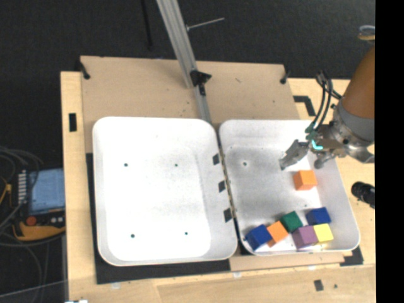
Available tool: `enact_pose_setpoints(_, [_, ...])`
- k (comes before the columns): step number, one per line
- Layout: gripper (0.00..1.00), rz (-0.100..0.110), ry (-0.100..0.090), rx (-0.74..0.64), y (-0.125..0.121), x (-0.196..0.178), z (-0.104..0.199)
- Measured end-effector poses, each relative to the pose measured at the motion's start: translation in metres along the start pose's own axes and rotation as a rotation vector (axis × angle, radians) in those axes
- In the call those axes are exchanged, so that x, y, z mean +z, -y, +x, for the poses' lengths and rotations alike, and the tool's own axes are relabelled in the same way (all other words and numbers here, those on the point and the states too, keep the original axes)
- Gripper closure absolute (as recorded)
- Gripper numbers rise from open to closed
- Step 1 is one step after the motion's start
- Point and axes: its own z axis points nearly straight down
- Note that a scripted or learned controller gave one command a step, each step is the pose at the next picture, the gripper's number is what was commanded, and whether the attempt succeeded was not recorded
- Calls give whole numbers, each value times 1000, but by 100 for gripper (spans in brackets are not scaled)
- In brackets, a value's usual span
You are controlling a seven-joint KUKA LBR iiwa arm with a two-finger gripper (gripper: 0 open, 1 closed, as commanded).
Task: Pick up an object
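Observation:
My gripper (307, 158) hangs over the right bin (252, 188), near its upper right part, with its two fingers spread apart and nothing between them. An orange cube (305, 180) lies just below the fingertips, apart from them. Along the bin's front edge sit several more cubes: a blue one (258, 235), an orange one (277, 231), a green one (291, 221), a purple one (305, 235), a yellow one (324, 233) and another blue one (318, 216).
The left bin (158, 188) stands beside the right one, joined by small clips at the shared edge. A slanted metal rail (180, 36) rises behind the bins. A blue device with cables (44, 194) lies off the bench at the left.

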Motion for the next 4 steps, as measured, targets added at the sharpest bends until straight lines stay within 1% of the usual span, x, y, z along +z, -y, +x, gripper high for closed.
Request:
enact_pose_setpoints(1, [0, -5, 1, 1, -1, -2, 0])
enact_pose_setpoints(2, [0, 1, 3, 6, -10, 54, -1])
enact_pose_setpoints(3, [0, 3, 3, 5, -8, 118, -1])
enact_pose_setpoints(4, [0, 1, 3, 5, -7, 170, -3])
